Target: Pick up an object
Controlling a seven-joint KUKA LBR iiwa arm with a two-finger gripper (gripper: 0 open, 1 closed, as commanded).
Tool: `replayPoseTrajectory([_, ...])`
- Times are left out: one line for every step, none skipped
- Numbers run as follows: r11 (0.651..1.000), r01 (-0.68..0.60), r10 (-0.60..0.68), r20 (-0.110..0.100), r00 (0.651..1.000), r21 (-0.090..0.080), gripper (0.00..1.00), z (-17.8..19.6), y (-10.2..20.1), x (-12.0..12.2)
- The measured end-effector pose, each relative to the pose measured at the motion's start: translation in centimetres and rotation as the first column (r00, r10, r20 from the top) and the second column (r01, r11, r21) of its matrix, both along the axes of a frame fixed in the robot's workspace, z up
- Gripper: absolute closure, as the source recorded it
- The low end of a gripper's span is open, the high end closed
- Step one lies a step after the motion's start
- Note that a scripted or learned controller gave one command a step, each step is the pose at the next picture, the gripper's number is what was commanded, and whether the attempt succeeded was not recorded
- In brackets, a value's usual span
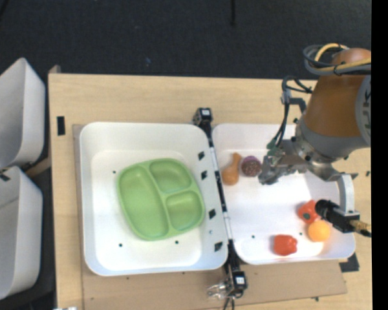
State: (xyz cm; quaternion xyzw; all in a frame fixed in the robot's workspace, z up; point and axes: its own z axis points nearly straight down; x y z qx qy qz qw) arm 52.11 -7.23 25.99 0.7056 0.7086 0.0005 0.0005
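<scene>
Camera view — two bins, one green tray, five small objects.

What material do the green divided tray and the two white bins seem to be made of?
The green divided tray looks like moulded plastic with a matte finish: one even colour, rounded compartment walls. The white bins, left and right, look like thin, smooth plastic or coated sheet with soft rounded rims; the view cannot settle which.

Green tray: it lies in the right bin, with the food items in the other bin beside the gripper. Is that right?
Not quite. The camera view shows the green tray in the left bin, not the right. The food items do lie in the other bin, beside the gripper.
</scene>
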Motion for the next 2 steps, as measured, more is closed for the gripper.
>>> replayPoseTrajectory([1.0, 0.0, 0.0, 0.0, 1.0, 0.0, 1.0, 0.7, 4.9, 1.7])
replayPoseTrajectory([1.0, 0.0, 0.0, 0.001, 1.0, 0.0, 1.0, 0.4, 9.6, 4.6])
